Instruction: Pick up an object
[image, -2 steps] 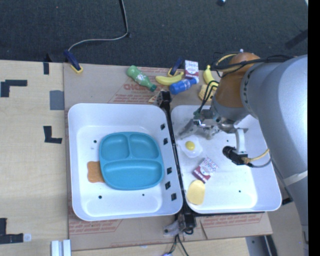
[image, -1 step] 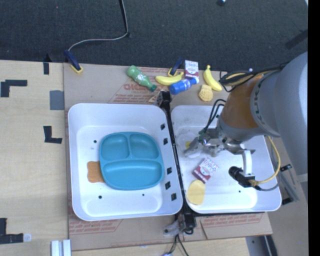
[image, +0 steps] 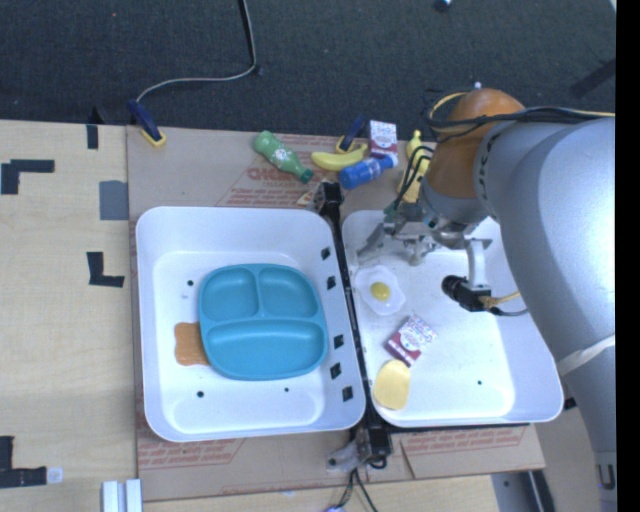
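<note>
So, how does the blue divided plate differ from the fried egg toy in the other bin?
The blue divided plate is much larger than the fried egg toy. The plate is blue with three compartments; the egg is white with a yellow centre. The plate lies in the left bin, the egg in the right bin. Both lie flat.

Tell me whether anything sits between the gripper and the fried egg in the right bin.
Nothing visible does. The gripper hangs over the right bin's far left corner, and the fried egg lies just nearer the camera with bare white floor between them. The red-and-white packet and yellow piece lie nearer still.
</note>
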